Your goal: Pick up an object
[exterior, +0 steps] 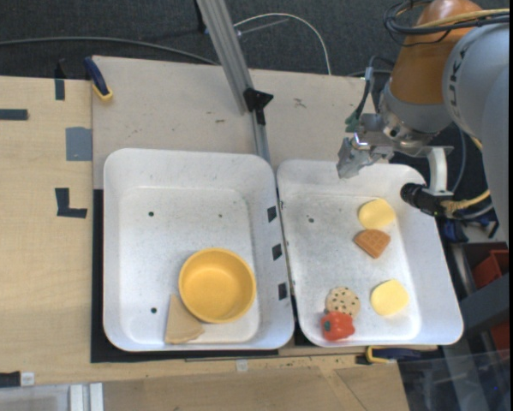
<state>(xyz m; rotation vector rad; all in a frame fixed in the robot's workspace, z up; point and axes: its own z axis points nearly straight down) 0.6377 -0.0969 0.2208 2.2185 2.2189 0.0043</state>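
Over the far edge of the right bin, I see the gripper hovering; I cannot tell its state. A yellow bowl sits in the left bin.

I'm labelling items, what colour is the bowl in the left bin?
Yellow: the round yellow bowl, seen in the camera view.

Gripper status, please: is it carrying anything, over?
Gripper over right bin's far edge, nothing seen in it. Nearest pick: yellow piece, cracker beside it. Nothing blocking.
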